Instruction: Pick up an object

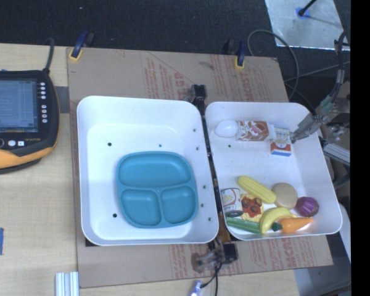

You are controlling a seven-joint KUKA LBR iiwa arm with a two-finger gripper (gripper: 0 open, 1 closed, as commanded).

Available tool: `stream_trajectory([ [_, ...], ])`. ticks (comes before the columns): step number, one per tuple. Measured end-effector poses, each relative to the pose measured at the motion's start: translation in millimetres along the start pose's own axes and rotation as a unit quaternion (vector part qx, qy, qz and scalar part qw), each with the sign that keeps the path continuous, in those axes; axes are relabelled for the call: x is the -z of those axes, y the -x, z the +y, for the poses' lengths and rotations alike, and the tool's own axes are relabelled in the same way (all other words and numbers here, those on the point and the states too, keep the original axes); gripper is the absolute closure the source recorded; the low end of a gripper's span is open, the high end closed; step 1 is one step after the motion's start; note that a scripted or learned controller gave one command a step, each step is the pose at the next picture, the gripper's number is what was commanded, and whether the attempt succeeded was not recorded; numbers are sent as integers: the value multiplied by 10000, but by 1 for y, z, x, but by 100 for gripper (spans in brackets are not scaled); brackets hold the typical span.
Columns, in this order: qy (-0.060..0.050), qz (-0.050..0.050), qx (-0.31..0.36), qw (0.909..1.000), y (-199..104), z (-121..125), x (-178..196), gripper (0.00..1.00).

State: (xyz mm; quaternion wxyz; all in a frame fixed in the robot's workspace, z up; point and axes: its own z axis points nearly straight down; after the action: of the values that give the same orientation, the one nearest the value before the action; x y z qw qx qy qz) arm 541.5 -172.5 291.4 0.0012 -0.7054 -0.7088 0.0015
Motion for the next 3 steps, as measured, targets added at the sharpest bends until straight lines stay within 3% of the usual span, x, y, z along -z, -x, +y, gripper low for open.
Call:
stream_trajectory([
  [1,-9,2,6,10000,-27,-32,-118,0],
  [2,-11,2,9,10000,-58,-9,-186,0],
  [3,-5,4,3,10000,-64,-26,-200,0],
])
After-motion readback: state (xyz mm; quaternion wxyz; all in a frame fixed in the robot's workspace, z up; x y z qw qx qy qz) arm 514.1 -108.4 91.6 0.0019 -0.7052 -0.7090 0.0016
